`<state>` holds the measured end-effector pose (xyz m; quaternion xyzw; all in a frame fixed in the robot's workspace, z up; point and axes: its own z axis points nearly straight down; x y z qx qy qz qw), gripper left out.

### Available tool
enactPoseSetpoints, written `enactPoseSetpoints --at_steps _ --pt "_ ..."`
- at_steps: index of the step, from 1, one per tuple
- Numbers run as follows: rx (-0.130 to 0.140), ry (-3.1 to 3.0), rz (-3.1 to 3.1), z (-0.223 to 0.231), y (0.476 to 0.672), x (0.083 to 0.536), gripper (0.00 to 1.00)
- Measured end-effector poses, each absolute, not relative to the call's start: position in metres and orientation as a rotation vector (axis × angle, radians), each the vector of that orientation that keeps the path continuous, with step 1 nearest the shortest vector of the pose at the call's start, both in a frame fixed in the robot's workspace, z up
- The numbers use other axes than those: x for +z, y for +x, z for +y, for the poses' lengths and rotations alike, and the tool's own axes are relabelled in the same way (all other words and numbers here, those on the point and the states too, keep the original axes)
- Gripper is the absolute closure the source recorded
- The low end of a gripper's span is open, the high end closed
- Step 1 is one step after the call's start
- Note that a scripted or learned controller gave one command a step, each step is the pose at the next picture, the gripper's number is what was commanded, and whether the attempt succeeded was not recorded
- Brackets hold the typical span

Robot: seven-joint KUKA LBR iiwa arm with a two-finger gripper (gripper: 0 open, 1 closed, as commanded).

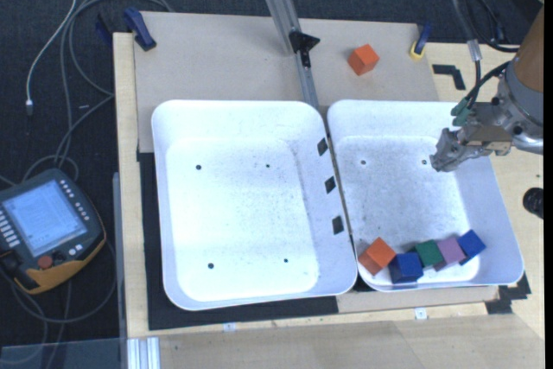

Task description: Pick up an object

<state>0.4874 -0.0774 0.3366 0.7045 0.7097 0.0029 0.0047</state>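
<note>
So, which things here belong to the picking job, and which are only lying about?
For the job:
- gripper over the right bin
- orange cube, two blue cubes, green cube, purple cube along that bin's near edge

Lying about:
- left bin
- orange cube on the board
- teach pendant

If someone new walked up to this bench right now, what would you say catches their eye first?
Probably the cluster of coloured blocks along the near edge of the right bin: an orange block, two blue blocks, a green block and a purple block. Next, the gripper poised over the far right part of that bin, well apart from the cluster. A lone orange cube sits on the board behind the bins.
</note>
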Motion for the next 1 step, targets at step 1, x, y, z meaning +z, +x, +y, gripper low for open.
enactPoseSetpoints --at_steps 1 --pt "-0.003 2.219 2.233 -0.0196 0.4803 0.3007 1.00"
